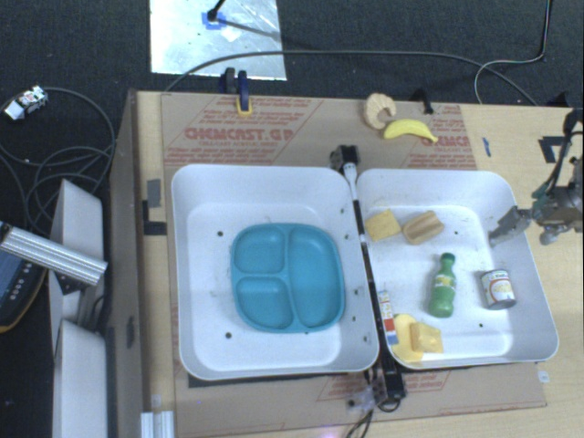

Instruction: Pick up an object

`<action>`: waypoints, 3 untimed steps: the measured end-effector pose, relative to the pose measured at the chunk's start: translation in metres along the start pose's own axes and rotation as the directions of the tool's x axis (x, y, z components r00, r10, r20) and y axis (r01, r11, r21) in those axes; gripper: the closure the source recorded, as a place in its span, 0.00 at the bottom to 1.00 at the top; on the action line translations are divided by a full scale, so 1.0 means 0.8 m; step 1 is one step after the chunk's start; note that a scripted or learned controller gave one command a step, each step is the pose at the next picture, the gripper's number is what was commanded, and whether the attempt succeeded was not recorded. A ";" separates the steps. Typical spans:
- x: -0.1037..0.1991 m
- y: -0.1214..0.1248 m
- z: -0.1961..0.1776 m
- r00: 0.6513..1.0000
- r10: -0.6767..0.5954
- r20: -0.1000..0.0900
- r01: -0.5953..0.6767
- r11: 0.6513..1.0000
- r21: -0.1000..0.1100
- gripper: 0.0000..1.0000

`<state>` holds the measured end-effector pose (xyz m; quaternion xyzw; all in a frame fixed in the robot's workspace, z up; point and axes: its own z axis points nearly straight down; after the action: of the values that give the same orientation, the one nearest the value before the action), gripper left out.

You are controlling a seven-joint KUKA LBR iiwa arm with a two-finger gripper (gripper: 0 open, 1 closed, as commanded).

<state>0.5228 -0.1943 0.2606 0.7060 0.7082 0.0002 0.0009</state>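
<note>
green bottle (pixel 443 285) lies in the right bin (pixel 522 336), w/ a small can (pixel 498 288) just beside it on the right, two tan blocks (pixel 403 226) above it & yellow pieces (pixel 416 338) below near the bin's front-left corner. gripper (pixel 507 226) sits at the right bin's right rim, holding nothing; can't tell how the fingers stand. left bin (pixel 205 208) holds a blue divided plate (pixel 286 276); a banana (pixel 409 130) rests on the bench behind the bins.
</note>
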 end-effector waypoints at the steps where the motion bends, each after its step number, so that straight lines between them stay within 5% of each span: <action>1: 0.032 0.034 0.128 1.000 -0.001 -0.002 0.001 1.000 0.003 0.00; 2: 0.106 -0.002 0.220 1.000 0.000 -0.001 0.000 1.000 0.001 0.00; 3: 0.106 -0.001 0.207 1.000 0.001 -0.001 -0.001 1.000 -0.002 1.00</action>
<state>0.5218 -0.1096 0.0949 0.7063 0.7079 0.0013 0.0014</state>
